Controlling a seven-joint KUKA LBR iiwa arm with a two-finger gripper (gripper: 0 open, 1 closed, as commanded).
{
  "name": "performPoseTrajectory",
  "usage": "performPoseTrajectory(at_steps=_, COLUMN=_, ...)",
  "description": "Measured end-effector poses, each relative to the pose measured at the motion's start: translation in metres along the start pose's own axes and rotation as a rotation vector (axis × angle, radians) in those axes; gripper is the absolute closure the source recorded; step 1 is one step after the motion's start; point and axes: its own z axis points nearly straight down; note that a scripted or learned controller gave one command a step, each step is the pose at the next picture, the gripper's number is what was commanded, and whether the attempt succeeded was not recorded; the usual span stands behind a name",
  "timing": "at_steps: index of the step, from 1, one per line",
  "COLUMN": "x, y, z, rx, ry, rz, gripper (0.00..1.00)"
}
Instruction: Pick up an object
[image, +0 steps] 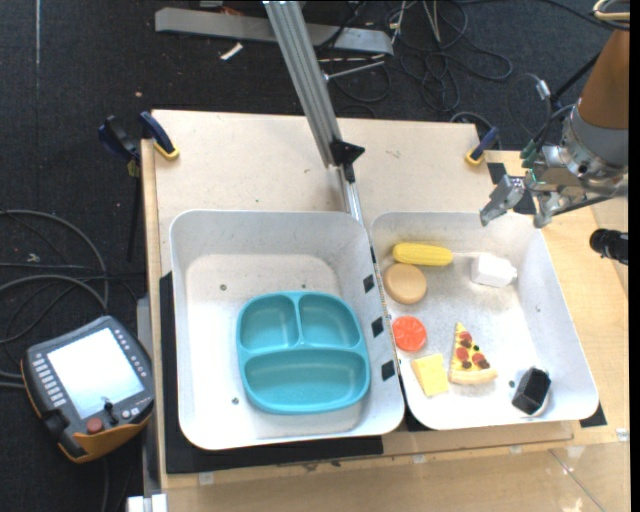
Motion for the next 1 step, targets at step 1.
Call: performPoseTrajectory(at_steps=1, x=0.0001, y=0.0000, z=0.0001, rx=0.000, ry=0.000, rz=0.000, gripper=0.00)
